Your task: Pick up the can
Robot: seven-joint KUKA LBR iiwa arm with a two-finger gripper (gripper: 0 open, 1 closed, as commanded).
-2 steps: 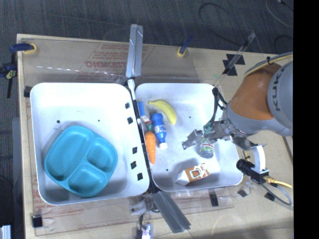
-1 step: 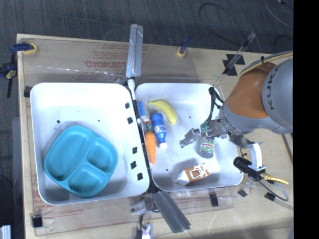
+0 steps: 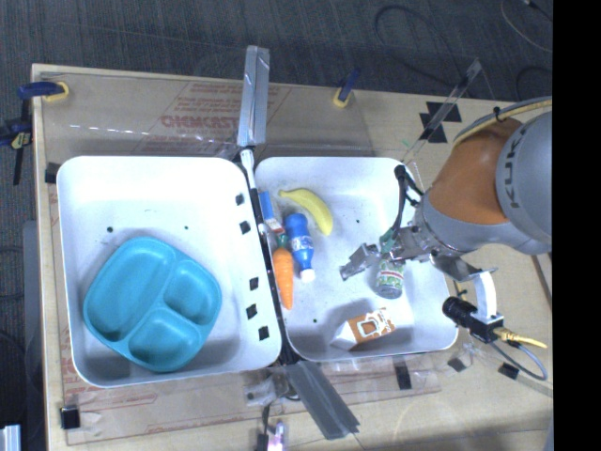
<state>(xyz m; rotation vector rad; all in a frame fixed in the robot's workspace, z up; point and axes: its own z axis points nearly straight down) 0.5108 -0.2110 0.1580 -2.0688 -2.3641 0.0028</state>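
We see the can [image 3: 390, 280] lying in the right bin [image 3: 376, 172], toward its right side, with the hand [image 3: 376, 259] right over it. We cannot tell the hand's state. Left of the can lie a bottle [image 3: 300, 244], a carrot [image 3: 284, 276] and a banana [image 3: 312, 208]; a carton [image 3: 371, 328] sits below. A blue tray [image 3: 150, 301] fills the left bin [image 3: 141, 172].

Dark grey carpeted floor [image 3: 141, 17] around a pale wooden bench [image 3: 122, 111], with black cables [image 3: 413, 22] looping across the upper right. Covered by a clear plastic sheet with red lettering [image 3: 202, 111]. Blue clamps at the left edge [image 3: 38, 90] and along the far edge [image 3: 347, 86]. Even, soft overhead light, faint shadows only.
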